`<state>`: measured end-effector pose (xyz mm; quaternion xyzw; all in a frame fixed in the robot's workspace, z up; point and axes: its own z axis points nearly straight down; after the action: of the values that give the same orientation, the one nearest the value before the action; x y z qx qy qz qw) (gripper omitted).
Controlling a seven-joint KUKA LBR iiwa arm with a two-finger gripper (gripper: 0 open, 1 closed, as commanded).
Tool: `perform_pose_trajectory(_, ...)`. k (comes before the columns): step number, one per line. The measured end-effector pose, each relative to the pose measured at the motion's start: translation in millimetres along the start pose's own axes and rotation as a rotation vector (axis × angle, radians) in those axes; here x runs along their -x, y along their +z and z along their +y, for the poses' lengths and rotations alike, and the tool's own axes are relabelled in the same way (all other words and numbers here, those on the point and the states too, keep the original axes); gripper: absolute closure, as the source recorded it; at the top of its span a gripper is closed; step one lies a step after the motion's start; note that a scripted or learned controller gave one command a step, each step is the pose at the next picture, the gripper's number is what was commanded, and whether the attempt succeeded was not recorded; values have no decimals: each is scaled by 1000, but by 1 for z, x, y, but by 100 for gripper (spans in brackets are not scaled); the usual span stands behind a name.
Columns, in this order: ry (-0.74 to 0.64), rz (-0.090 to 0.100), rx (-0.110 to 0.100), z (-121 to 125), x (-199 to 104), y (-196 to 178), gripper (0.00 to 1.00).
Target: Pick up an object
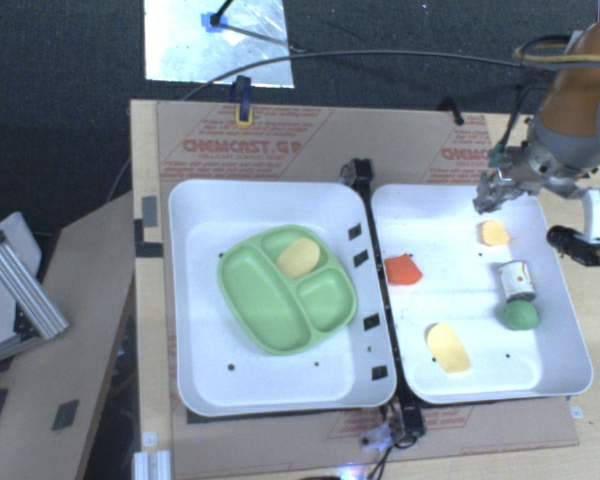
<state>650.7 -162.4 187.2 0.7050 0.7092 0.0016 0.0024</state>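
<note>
My gripper [488, 199] hangs over the far right part of the right bin [450, 383], just above and left of a small pale orange piece [494, 233]. Nothing shows between its fingers. Further down in the same bin lie a small can with a red label [517, 279], a green ball [521, 314], a yellow oblong piece [447, 347] and an orange-red piece [403, 270] near the bin's left wall. The left bin [195, 298] bears a green divided plate [286, 288] with a yellow lemon-like piece [299, 257] in its upper compartment.
A black clip strip [372, 268] runs between the two bins. Brown cardboard [280, 138] lies under both bins. A cable [400, 56] arcs across the back, and a shiny sheet [215, 28] lies beyond the bench. An aluminium rail [20, 278] stands at the left.
</note>
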Motion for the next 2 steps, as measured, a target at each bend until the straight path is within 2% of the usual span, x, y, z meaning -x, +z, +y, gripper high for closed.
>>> perform_pose_trajectory(1, -1, -1, 2, 11, 5, -56, 100)
perform_pose_trajectory(2, -3, 2, -3, -1, -47, -64, 100)
